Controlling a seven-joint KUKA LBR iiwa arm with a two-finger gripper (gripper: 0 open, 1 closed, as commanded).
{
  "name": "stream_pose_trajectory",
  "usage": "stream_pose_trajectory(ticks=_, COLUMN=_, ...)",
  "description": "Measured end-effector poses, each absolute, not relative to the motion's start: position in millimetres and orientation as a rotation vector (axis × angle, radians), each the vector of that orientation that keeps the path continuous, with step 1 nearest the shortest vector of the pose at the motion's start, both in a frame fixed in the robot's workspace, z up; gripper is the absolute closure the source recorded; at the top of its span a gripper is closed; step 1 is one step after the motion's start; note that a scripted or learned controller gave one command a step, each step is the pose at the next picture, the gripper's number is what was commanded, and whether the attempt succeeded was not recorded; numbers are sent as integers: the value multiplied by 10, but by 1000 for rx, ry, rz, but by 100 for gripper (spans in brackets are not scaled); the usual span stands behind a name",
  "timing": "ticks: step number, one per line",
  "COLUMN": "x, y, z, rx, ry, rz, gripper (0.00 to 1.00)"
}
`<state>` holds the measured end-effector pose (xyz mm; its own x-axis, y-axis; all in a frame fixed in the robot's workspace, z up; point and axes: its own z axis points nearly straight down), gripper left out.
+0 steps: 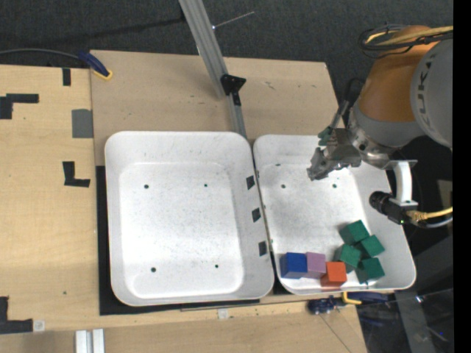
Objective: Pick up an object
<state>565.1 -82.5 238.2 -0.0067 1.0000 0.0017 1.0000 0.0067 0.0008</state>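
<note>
My gripper hangs over the back part of the right bin, its dark fingers pointing down and to the left, with nothing seen between them. Small blocks lie clustered at the bin's front right corner: a blue block, a pale purple block, an orange block and several green blocks. The gripper is well behind all of them, not touching any.
The left bin sits beside the right one, sharing a middle rim. A grey metal pole slants in from the top toward the bins' back edge. The arm's orange and grey body fills the upper right.
</note>
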Motion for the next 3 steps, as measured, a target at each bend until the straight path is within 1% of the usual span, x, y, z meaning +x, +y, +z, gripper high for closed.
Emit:
stream_pose_trajectory(ticks=2, x=6112, y=161, z=2510, rx=-2213, ry=-2229, rz=-3, gripper=100)
stream_pose_trajectory(ticks=3, x=6297, y=682, z=2533, rx=-2214, ry=-2228, rz=-2, gripper=100)
